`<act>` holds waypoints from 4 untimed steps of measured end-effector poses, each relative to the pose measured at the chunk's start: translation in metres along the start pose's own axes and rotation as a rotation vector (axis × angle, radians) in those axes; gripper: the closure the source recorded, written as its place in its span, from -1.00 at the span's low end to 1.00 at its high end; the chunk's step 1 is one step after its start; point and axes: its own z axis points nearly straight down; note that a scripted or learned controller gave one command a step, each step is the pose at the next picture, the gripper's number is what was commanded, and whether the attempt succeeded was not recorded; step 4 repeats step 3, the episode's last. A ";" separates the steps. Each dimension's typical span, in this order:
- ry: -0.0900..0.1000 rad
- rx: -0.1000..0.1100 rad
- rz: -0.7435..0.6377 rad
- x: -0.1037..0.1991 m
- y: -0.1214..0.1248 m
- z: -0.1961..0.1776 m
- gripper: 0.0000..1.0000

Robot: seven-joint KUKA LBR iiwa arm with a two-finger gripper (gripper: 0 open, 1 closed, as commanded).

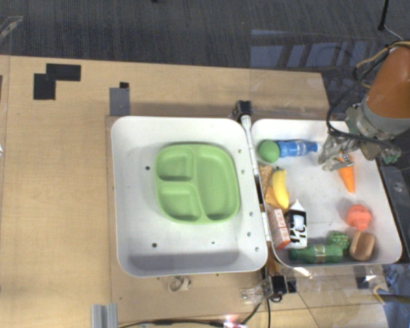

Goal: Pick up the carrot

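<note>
Dark carpet borders a pale wooden tabletop (55,203) carrying two shallow white plastic bins side by side. Lying in the upper right part of the right-hand bin (389,248), the small orange plastic carrot (347,177) points its narrow tip downward in the camera view, with its broad top just under the metal claw (337,157) of the grey arm (391,91), whose orange band shows above the wrist. Whether the claw's tips are spread or pressed together cannot be told from this view, nor whether they touch the carrot. Below the carrot, apart from it, sits a round salmon-pink toy fruit (359,216), and just below that a brown bread-like piece (362,244). A bumpy green toy vegetable (338,239) and a dark green bottle (318,253) lie along the bin's lower wall. Left of the carrot are a blue-and-clear plastic bottle (297,147), a green ball (268,150) touching the bottle's left end, a yellow banana (279,188), a black-and-white carton (297,227) and a reddish-brown packet (279,229). A light green divided plate (195,184) rests in the left-hand bin (133,251).
</note>
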 end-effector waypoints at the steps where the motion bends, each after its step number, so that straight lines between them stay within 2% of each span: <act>1: 0.009 -0.004 -0.001 0.002 0.001 0.002 -1.00; 2: 0.008 -0.003 -0.213 0.019 0.002 0.013 -1.00; 3: -0.005 0.005 -0.215 0.014 0.001 -0.003 1.00; 4: -0.005 0.005 -0.215 0.014 0.001 -0.003 1.00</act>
